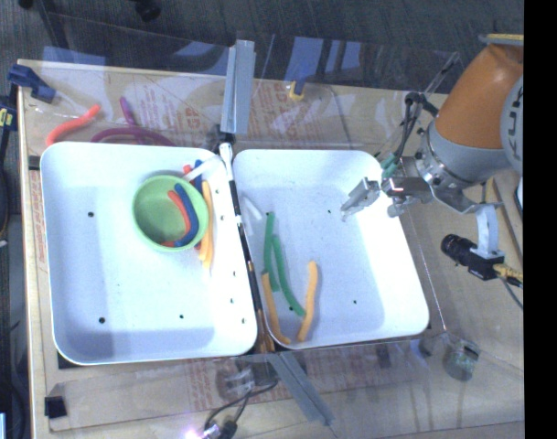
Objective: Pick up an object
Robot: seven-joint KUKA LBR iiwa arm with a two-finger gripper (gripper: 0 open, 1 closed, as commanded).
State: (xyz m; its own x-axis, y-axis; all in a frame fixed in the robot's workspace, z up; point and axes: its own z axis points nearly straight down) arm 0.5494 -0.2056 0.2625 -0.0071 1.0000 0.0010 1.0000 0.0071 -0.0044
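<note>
Across the bench (104, 387) below me sit two shallow white bins side by side, the left bin (104, 318) and the right bin (379, 291), with my grey arm and its orange band (479, 90) coming in from the right. One green bowl (171, 212) rests in the upper middle of the left bin, with a red strip and a blue strip curled inside it and an orange strip (206, 231) lying along its right rim. In the right bin I count four long soft strips: two green ones, the longer green strip (280, 265) and another close beside it, and two orange ones, the orange strip on the right (309, 300) and one low along the bin's left wall (272, 311). Their long axes all run roughly from the bin's far side toward its near edge, the right orange one leaning a little rightward at its top. My gripper (362, 195) hangs over the upper right part of the right bin, up and to the right of these strips and well apart from them. My fingers look slightly parted and have nothing between them.
</note>
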